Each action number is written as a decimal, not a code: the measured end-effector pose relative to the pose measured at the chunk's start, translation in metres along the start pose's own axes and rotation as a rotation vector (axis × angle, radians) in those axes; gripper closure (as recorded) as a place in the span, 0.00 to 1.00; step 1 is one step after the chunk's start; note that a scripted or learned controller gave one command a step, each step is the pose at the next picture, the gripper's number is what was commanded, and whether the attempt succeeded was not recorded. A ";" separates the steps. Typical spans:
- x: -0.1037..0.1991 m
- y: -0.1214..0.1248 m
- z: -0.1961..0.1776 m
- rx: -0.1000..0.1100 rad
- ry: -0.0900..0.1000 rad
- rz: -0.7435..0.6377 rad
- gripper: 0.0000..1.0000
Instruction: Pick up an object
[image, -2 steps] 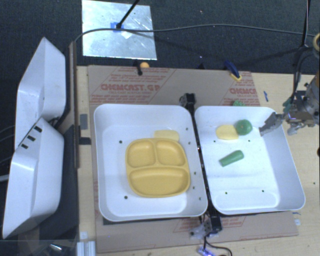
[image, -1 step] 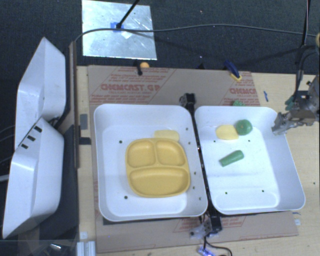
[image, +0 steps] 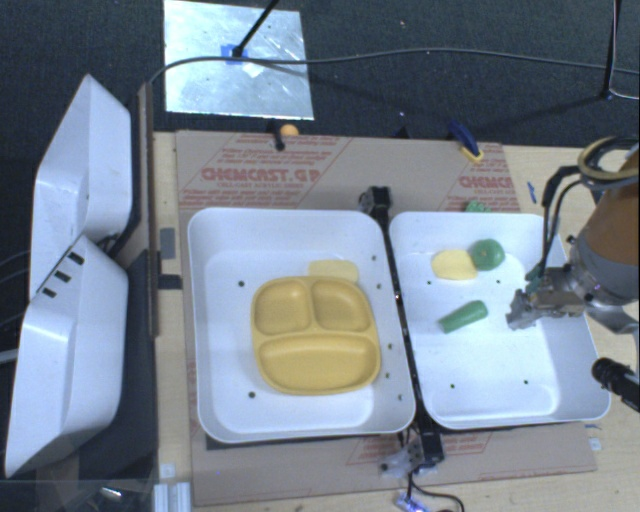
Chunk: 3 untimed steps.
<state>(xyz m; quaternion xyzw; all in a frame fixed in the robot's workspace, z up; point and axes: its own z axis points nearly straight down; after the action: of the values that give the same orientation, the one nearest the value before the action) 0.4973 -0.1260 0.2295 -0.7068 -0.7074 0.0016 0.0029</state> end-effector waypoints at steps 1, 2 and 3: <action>-0.033 0.012 0.063 -0.002 -0.001 0.037 1.00; 0.011 -0.010 0.147 -0.005 -0.001 -0.001 1.00; 0.010 -0.009 0.145 -0.008 -0.002 0.000 0.00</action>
<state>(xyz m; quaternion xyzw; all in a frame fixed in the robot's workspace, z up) 0.4871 -0.1153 0.0846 -0.7069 -0.7073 -0.0008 -0.0006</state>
